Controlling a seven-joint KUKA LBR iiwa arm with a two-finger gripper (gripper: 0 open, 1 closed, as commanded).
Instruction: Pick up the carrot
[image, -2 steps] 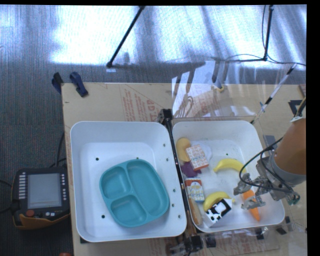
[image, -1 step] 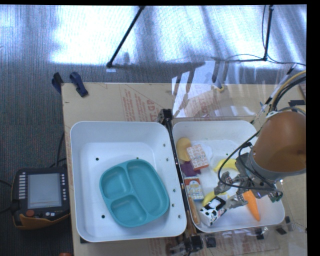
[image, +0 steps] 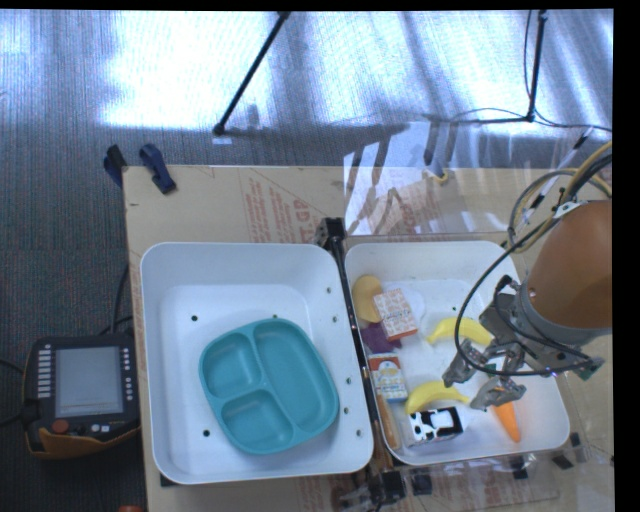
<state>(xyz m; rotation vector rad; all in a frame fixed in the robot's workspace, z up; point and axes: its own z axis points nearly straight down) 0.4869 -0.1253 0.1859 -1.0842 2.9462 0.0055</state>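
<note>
One carrot (image: 510, 421) lies at the right bin's (image: 545, 262) near corner, not yet lifted. The gripper (image: 487, 383) hangs just above it, fingers spread and holding nothing; closing and raising remain. Farther left sits the teal plate (image: 268, 385).

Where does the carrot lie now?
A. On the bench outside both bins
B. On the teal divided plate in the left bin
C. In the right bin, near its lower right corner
C: the carrot lies on the right bin floor, just below the gripper.
</note>
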